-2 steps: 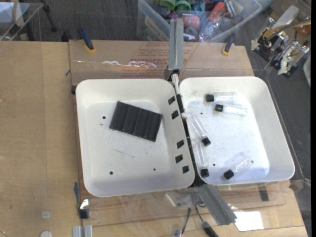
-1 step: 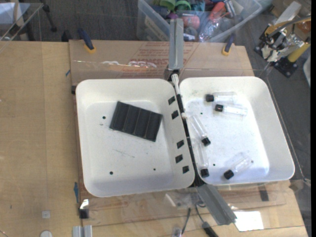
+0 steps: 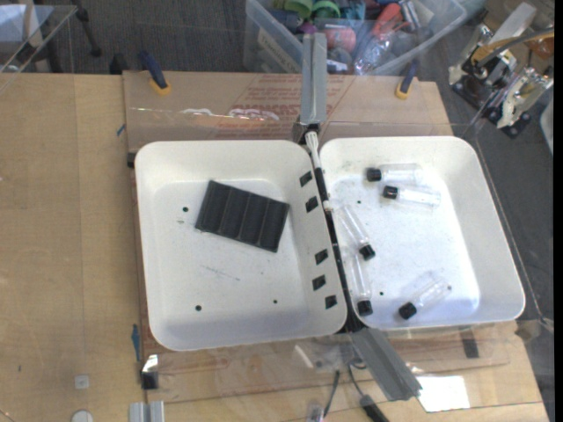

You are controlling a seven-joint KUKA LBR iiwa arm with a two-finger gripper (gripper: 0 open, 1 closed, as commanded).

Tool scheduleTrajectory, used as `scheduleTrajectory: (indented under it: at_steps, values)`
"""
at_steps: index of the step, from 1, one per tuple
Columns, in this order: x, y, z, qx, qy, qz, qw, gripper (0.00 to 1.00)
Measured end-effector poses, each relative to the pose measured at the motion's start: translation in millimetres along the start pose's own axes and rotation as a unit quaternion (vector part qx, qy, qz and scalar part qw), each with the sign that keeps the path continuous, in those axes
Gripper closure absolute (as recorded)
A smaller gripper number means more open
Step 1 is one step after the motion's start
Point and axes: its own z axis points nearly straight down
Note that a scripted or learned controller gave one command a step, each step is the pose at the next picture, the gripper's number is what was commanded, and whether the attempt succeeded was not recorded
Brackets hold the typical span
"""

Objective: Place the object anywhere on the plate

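Left bin (image 3: 167, 323): holds a dark ribbed plate (image 3: 242, 215), lying flat and a bit skewed, toward the bin's upper middle. Nothing sits on it, so the task isn't done, and by the look of it hasn't really started.

Centre: a divider (image 3: 318, 236) w/ small black clips runs between the two bins.

Right bin (image 3: 493, 244): all the candidate objects are in here, i.e. several clear vials w/ black caps. Two lie near the top, one vial (image 3: 403, 172) just above another vial (image 3: 413, 197). A long vial (image 3: 354, 231) lies close to the divider, w/ one more vial (image 3: 360, 290) below it. The last vial (image 3: 424, 294) lies tilted near the bottom edge. All rest loose on the bin floor, none lifted.

Gripper: can't tell its state from this view.

What's left, as I judge it: pretty much everything. Pick one vial from the right bin, carry it over the divider, set it anywhere on the plate. Clear round tubes may roll or slip, esp. on the ribs.
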Motion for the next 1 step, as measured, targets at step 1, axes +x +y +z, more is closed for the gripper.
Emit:
scheduleTrajectory:
  at_steps: [1]
  values:
    - [1.4, -1.0, -10.3, -0.001, 0.0, -0.003, 1.0, 1.0]
